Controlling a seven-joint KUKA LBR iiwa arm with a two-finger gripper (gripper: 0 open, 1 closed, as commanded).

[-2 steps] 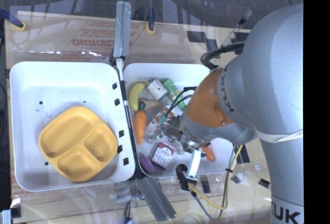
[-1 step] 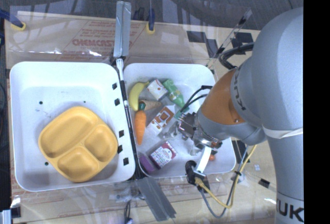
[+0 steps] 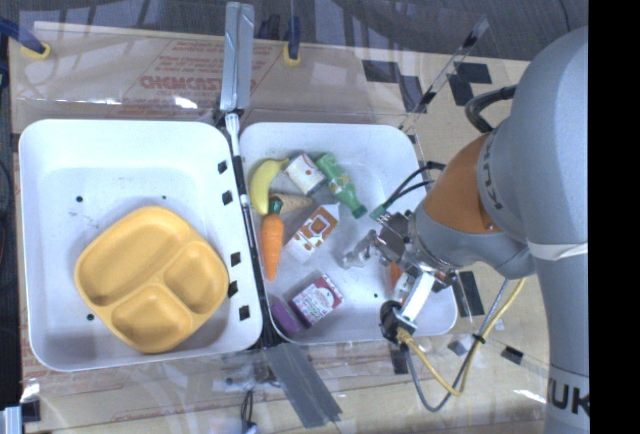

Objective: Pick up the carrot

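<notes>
The orange carrot (image 3: 271,244) lies lengthwise along the left wall of the right bin (image 3: 400,147), its green top end pointing to the back near a yellow banana (image 3: 263,184). My gripper (image 3: 362,250) hangs over the middle right of the same bin, well to the right of the carrot and apart from it. A small white and orange carton (image 3: 313,229) lies between the carrot and the gripper. Nothing shows in the gripper's grasp.
In the right bin there are also a green bottle (image 3: 341,184), a white carton (image 3: 303,172), a brown cone (image 3: 290,204) and a red and purple packet (image 3: 313,302). The left bin (image 3: 60,152) holds a yellow divided plate (image 3: 150,277). The arm's grey body covers the right bin's right edge.
</notes>
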